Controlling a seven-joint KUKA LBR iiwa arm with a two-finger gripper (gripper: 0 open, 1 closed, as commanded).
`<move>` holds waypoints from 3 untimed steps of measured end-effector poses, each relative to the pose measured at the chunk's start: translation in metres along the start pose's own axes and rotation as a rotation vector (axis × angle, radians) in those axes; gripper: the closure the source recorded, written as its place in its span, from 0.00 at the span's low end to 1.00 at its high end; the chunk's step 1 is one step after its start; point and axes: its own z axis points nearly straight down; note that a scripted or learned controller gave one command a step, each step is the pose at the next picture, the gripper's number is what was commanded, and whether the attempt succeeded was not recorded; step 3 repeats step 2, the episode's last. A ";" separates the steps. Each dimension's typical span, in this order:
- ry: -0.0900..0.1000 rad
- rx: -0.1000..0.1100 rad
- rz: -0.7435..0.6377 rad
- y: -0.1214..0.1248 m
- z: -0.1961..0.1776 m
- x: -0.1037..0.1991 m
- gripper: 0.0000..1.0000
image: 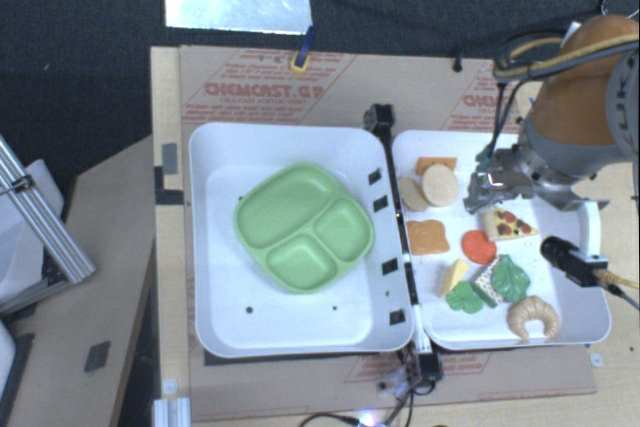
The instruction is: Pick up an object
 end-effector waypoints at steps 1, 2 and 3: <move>0.001 0.000 -0.001 0.003 0.003 0.003 1.00; 0.001 0.001 0.003 -0.001 -0.006 -0.002 1.00; 0.001 0.001 0.003 -0.001 -0.006 -0.002 1.00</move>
